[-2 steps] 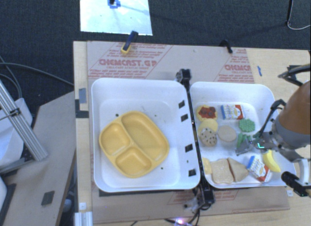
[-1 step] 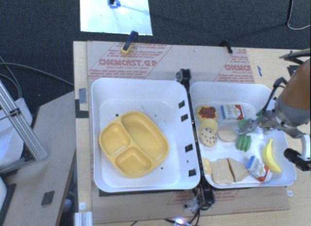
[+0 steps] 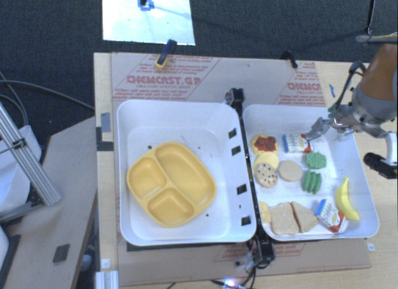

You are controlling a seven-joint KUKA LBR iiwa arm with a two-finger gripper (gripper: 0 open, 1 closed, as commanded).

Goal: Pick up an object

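The right bin [image 3: 367,176] holds several toy foods: a red pizza slice [image 3: 265,143], a blue and white carton [image 3: 293,142], a chocolate-chip cookie [image 3: 266,174], a tan round cracker [image 3: 290,171], two green pieces [image 3: 314,171], a banana [image 3: 346,199], bread slices [image 3: 292,217] and a colourful packet [image 3: 329,214]. My gripper [image 3: 315,130] hangs over the far part of this bin, just right of the carton and above the upper green piece. Nothing shows in its grasp.
The left bin [image 3: 143,117] holds a yellow divided tray [image 3: 171,184]. A black divider with clips [image 3: 244,157] runs between the bins. The arm's orange band [image 3: 379,73] is at the right edge. A yellow and blue tool [image 3: 165,55] lies on the cardboard behind the bins.
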